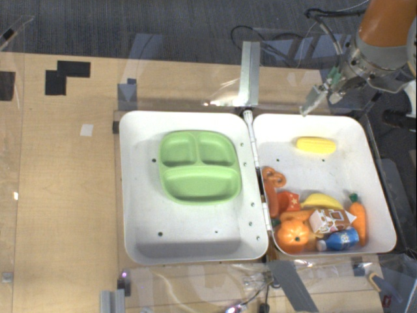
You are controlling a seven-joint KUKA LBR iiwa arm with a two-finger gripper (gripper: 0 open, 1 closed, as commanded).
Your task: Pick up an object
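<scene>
The wooden counter point(58, 194) carries two shallow white bins side by side. The left bin point(140, 240) holds a green divided plate point(199, 167) lying flat near its middle. The right bin point(365, 142) holds the loose items. The arm point(386, 18), grey with an orange band, hangs at about 1 o'clock of the frame, above the far right corner of the right bin; its gripper point(316, 100) slants down toward the far rim, and whether the fingers are spread or closed cannot be told, nor is anything seen between them.

In the right bin a yellow corn cob point(316, 146) lies alone at 12 o'clock, well apart from the rest. The others crowd toward 6 o'clock: a banana point(324, 201), a carrot point(359, 219) at 4 o'clock, an orange point(294, 235) at 7 o'clock, a small white carton point(328, 220) between them, a blue bottle point(339, 240) just beside the carton, and a reddish-orange piece point(273, 181) by the left wall.
</scene>
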